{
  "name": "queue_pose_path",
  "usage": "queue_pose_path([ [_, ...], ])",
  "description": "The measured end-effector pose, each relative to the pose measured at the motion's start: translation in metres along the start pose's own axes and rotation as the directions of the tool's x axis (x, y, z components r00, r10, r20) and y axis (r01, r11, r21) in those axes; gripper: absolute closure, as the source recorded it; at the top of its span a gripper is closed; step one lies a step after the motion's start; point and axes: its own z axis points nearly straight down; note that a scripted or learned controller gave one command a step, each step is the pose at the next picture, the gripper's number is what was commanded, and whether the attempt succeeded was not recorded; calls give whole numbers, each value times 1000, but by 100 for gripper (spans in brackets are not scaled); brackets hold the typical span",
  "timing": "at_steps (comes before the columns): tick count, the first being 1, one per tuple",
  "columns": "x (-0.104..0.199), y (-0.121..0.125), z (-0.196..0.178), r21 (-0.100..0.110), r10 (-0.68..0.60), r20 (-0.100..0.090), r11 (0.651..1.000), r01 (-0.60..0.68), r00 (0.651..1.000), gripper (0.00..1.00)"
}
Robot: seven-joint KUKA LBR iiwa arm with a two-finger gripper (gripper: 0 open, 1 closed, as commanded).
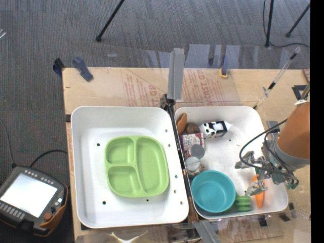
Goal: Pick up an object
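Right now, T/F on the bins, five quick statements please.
1. The green divided plate lies in the left bin. True.
2. The blue bowl sits in the left bin. False: it sits in the right bin, at its near edge.
3. The gripper is over the right bin. True.
4. The black-and-white cow toy lies inside the blue bowl. False: it lies near the right bin's far edge.
5. An orange carrot-like object lies just below the gripper. True.

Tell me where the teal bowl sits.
The teal bowl sits in the right bin, at its front left corner, beside the small green item.
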Motion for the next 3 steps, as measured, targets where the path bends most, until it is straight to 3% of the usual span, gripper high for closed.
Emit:
queue_pose_path([
  [1, -89, -5, 10, -15, -107, -27, 994, 107, 994, 0],
  [2, 4, -3, -3, 6, -239, 6, 971, 239, 971, 0],
  [3, -4, -1, 8, -20, -288, -27, 958, 287, 957, 0],
])
